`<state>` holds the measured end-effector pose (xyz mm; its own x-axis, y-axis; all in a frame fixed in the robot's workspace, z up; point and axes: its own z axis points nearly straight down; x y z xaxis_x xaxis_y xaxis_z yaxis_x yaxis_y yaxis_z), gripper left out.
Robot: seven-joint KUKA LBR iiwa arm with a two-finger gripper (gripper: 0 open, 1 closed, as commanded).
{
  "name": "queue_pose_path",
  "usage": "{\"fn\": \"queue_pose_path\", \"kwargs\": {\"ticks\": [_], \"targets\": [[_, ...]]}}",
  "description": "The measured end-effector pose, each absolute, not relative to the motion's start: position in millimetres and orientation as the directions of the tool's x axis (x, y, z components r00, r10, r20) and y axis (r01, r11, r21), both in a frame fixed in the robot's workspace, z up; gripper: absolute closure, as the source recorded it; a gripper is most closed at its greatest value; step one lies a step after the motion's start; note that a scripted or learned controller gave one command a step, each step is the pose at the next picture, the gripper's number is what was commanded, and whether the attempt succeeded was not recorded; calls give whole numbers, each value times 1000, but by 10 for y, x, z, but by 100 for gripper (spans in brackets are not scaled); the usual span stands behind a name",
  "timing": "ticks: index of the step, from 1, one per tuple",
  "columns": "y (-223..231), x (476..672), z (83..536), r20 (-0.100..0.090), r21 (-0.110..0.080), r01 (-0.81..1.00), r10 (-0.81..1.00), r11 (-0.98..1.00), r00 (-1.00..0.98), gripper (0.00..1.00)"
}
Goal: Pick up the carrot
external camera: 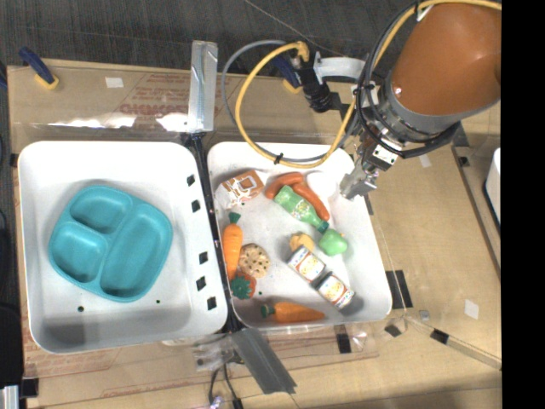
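Gripper (358,184) tips blurry, prob. can't tell jaw state; arm (447,54) cut off right.

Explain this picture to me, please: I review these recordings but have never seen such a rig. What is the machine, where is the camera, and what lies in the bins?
One camera looks down at a slant on a bench with two white bins. The grey and orange shape at upper right is a robot arm; its gripper hangs over the right bin's top right corner, with nothing seen in it. The left bin holds a teal tray. The right bin holds toy food: one carrot along its left wall, another carrot near the front, a green bottle, a cookie and small jars. The task is to pick up a carrot; none is lifted yet.
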<state>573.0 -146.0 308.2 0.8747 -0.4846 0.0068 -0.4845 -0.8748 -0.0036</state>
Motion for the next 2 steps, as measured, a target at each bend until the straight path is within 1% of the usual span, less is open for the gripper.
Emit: {"fn": "queue_pose_path", "kwargs": {"ticks": [1,2], "targets": [[-1681,6024,2343,-2,-5,-192,-192,-981,981,100],[-2082,6367,2586,6,-4,-194,-194,-981,981,100]]}}
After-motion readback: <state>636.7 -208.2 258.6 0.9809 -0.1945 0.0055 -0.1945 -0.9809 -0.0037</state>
